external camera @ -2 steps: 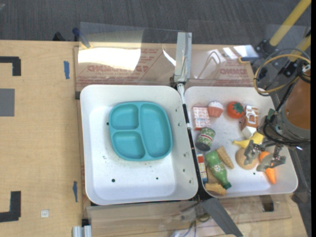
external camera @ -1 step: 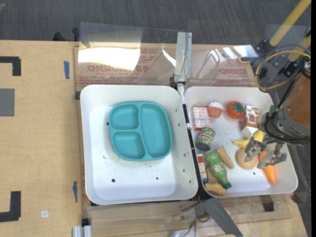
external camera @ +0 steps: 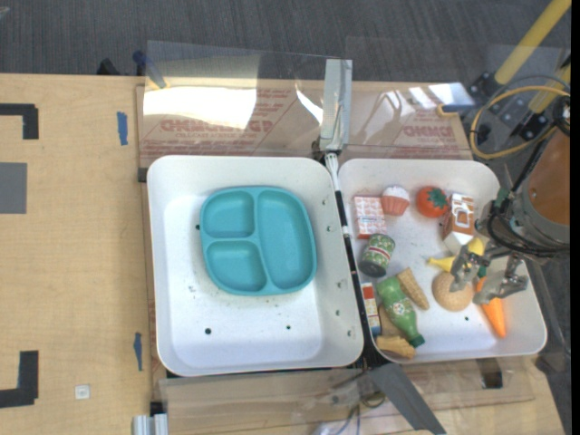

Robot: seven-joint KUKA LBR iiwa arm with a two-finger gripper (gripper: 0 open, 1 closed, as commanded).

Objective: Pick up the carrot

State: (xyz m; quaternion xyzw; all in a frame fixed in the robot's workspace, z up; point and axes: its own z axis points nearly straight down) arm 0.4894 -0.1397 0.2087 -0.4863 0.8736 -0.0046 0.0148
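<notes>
The carrot [external camera: 495, 316] is a small orange cone lying near the front right corner of the right bin [external camera: 526, 338]. My gripper [external camera: 487, 277] hangs just above and behind it, at the bin's right side. Its fingers [external camera: 468, 268] are spread, with nothing between them. One finger is over a tan bun [external camera: 452, 295] and the other is close to the carrot's thick end. The arm's orange band [external camera: 551, 188] reaches in from the right.
The right bin also holds a tomato [external camera: 431, 201], a cupcake [external camera: 395, 199], a red-and-white box [external camera: 368, 215], a small carton [external camera: 460, 214], a can [external camera: 377, 255], a green bottle [external camera: 400, 308] and a yellow banana [external camera: 443, 263]. A teal divided plate [external camera: 258, 240] sits in the left bin [external camera: 181, 333].
</notes>
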